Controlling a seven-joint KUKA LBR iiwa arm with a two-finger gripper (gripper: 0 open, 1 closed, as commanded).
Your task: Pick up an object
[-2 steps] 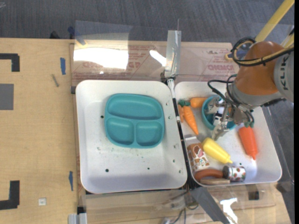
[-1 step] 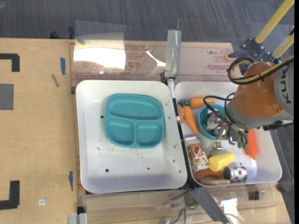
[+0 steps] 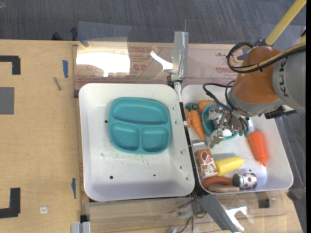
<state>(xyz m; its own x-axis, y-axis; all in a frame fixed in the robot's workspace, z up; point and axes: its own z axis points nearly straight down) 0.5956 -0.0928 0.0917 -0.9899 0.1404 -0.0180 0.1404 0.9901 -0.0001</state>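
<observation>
The right bin point(image 3: 282, 176) holds several small objects. A teal bowl point(image 3: 209, 119) lies near its left wall, with an orange carrot point(image 3: 195, 123) beside it. Further objects are an orange toy vegetable point(image 3: 258, 146), a yellow bottle-like piece point(image 3: 228, 164), a brown and red box point(image 3: 206, 162), a red sausage point(image 3: 217, 182) and a small can point(image 3: 246, 180). My gripper point(image 3: 221, 131) hangs directly over the teal bowl and hides most of it. Nothing is visibly held.
The left bin point(image 3: 92, 174) holds a teal divided plate point(image 3: 140, 125). A ridge point(image 3: 187, 144) separates the two bins. The grey arm with its orange band point(image 3: 257, 76) reaches in from the right over the right bin's back edge. Cables loop around the wrist.
</observation>
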